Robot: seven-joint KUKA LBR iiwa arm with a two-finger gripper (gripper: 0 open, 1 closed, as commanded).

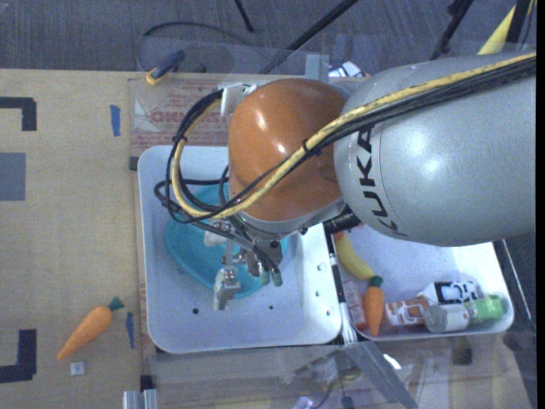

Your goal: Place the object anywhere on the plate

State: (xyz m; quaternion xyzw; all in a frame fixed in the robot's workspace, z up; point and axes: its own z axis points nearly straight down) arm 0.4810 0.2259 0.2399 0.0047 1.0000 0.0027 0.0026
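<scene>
Where bent down, gripper over plate

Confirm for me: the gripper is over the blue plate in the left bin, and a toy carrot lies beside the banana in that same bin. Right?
Not quite. The camera view shows the gripper over the blue plate in the left bin, but the toy carrot beside the banana lies in the right bin.

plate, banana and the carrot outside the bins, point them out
plate (189, 254), camera view, bare blue left part
banana (354, 259), camera view, middle of yellow body
carrot outside the bins (85, 331), camera view, orange body
</scene>
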